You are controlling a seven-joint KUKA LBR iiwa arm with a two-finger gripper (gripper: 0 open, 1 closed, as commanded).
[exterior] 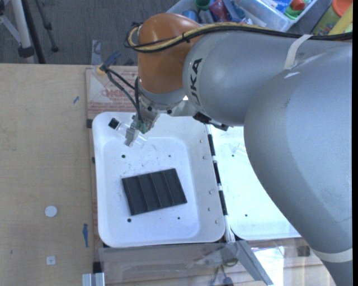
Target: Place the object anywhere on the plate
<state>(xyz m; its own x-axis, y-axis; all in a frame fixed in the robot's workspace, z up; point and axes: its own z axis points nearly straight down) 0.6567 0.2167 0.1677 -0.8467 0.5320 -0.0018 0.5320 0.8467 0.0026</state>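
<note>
On a wooden bench (39, 139) sit 2 white bins; in the left bin (106, 223), the gripper (133, 137) hovers at 11 o'clock, its grasp unreadable. The dark ribbed plate (154, 191) lies toward 5 o'clock, long axis running 8 to 2. A small black object (114, 123) rests just beside the gripper, at its 10 o'clock.

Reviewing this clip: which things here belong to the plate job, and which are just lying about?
Job:
- dark ribbed plate
- small black block, probably the object
- gripper
- left bin

Lying about:
- right bin
- white disc on the bench
- coloured clutter behind
</note>
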